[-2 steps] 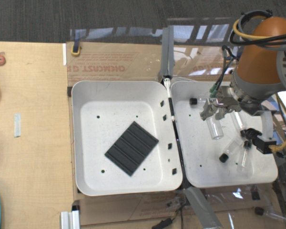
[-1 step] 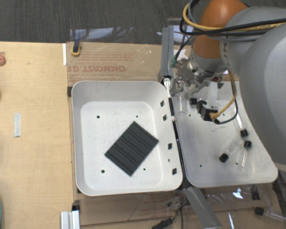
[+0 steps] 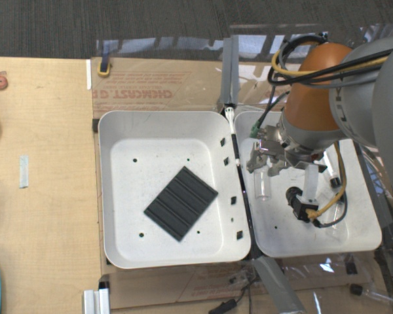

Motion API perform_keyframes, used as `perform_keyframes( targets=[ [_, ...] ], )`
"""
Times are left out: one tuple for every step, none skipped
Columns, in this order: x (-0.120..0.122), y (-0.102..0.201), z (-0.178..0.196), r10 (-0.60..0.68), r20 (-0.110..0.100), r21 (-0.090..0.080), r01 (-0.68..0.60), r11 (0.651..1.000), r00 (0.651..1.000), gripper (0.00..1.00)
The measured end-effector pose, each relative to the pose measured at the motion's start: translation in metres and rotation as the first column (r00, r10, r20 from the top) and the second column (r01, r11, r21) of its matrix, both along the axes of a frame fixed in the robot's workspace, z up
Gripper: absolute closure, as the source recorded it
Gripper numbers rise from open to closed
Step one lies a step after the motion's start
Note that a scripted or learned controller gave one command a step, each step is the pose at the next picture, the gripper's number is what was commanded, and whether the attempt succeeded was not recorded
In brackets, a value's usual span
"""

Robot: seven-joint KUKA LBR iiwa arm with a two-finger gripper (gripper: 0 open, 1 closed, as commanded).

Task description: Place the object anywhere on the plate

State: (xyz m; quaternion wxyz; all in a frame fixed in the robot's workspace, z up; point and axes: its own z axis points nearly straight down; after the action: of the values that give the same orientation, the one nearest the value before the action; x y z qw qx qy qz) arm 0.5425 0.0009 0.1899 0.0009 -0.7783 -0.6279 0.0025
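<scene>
A dark grey ribbed rectangular plate (image 3: 181, 203) lies flat and turned at an angle in the middle of the left bin (image 3: 118, 241). My gripper (image 3: 262, 180) hangs low over the left part of the right bin (image 3: 354, 241), close to the wall between the two bins. It is well to the right of the plate and apart from it. The orange band and grey wrist above it cover much of the right bin's floor, so whatever lies under them is hidden.
Black and yellow cables (image 3: 314, 211) loop from the wrist down over the right bin's floor. A cardboard sheet (image 3: 157, 87) lies behind the bins. The wooden bench top (image 3: 39, 175) stretches to the left, with small items along its left edge.
</scene>
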Motion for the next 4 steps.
perform_keyframes(
  targets=[
    [0.044,0.061,-0.001,-0.213,0.000,-0.003,0.213,0.977,0.977,1.00],
    [0.002,0.016,0.000,0.173,0.000,0.001,-0.173,0.985,0.985,1.00],
    [-0.004,0.085,0.000,0.463,0.000,0.002,-0.463,0.887,0.887,1.00],
    [-0.006,0.130,-0.057,0.739,0.000,0.004,-0.739,0.674,0.674,1.00]
  ],
)
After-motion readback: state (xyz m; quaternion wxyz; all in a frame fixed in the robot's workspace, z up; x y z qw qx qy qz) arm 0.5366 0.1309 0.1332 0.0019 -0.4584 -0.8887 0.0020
